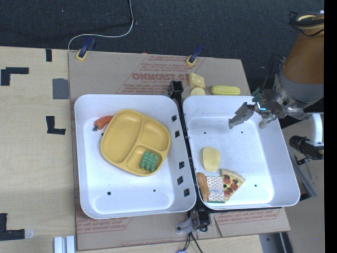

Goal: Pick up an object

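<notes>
Camera view. Right bin [274, 157]: pale yellow potato-like piece [211, 158], smooth, rounded, long axis running near to far in the bin, lying mid-floor. Just beside its near end: pizza slice [231, 182], tip toward the right; a printed rectangular packet [213, 188]; a hot dog [202, 186] along the packet's left edge.

Gripper [251, 114]: over the bin's far right part, fingers spread apart, nothing between them, well apart from the potato-like piece.

Left bin [84, 157]: yellow divided plate [126, 141] with a green item [149, 161] in one compartment; carrot [103, 122] beside the plate's far-left rim.

Behind the bins: corn cob [225, 90], two pale yellow pieces [196, 85].
</notes>
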Robot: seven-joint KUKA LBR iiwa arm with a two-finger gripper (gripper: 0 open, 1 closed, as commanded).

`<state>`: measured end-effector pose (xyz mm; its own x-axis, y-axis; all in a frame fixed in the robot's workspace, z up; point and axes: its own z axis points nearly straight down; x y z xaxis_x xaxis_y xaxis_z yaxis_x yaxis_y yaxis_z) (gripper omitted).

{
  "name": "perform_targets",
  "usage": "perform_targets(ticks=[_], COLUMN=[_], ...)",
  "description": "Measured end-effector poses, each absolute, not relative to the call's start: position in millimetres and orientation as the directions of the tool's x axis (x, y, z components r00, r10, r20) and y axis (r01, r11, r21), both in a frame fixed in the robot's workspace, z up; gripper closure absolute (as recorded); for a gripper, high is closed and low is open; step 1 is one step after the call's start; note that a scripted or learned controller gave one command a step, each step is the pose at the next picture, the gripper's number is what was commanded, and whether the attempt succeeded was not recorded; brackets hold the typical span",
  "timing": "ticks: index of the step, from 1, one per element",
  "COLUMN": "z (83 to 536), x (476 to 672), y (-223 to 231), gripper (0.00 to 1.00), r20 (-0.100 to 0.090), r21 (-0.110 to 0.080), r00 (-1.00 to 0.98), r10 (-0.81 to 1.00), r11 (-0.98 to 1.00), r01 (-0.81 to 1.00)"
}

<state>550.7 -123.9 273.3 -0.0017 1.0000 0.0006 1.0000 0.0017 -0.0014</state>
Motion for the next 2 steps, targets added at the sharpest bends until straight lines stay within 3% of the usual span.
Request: perform_targets(ticks=[1,2], z=[111,84], x=[553.1,515.6], y=[-95,-113], gripper=[0.0,0.0], r20=[0.004,0.0], r21=[-0.018,0.001], r00=[-0.002,0.002], r10=[1.0,1.0], r11=[0.002,-0.002], r01=[1.0,1.0])
